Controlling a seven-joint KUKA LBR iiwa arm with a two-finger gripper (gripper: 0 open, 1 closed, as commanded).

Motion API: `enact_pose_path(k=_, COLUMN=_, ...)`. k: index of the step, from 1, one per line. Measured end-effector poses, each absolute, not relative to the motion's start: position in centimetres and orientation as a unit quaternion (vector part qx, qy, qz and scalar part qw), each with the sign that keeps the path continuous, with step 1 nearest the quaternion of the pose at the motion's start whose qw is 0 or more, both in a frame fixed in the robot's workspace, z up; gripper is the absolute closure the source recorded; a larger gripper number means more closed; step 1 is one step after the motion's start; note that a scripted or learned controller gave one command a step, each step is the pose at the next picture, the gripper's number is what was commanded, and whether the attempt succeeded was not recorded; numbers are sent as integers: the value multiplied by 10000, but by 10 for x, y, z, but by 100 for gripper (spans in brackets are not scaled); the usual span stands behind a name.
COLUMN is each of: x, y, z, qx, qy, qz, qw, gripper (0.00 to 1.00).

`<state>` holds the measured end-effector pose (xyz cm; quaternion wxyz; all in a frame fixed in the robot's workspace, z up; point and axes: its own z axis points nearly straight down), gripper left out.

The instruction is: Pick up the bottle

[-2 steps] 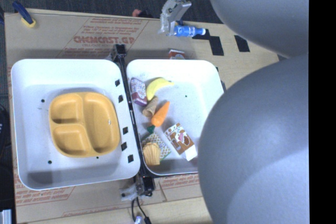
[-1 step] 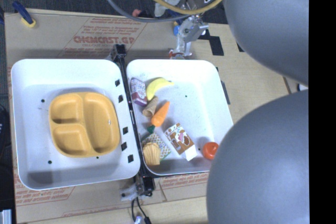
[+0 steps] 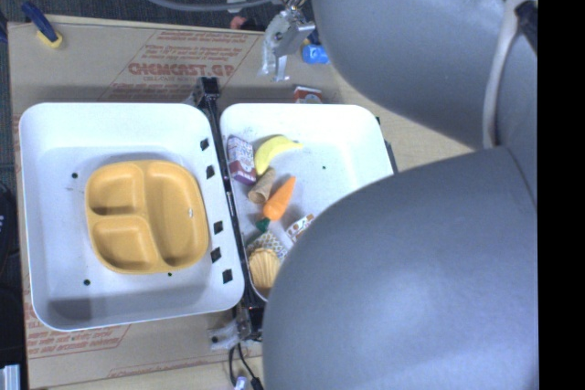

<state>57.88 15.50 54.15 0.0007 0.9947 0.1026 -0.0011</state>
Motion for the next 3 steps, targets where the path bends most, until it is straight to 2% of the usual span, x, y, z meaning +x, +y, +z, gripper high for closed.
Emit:
enact_pose_path(k=1, x=624, y=93, z=541, qx=9949, qy=1011, qz=-15, qw=11, gripper=0)
enact_pose_path(k=2, x=648, y=68, z=541, qx=9831, qy=1829, qz=-29, qw=-12, gripper=0)
enact_pose_path(k=3, x=648, y=82, z=541, qx=9946, qy=1042, qz=-14, qw=5, gripper=0)
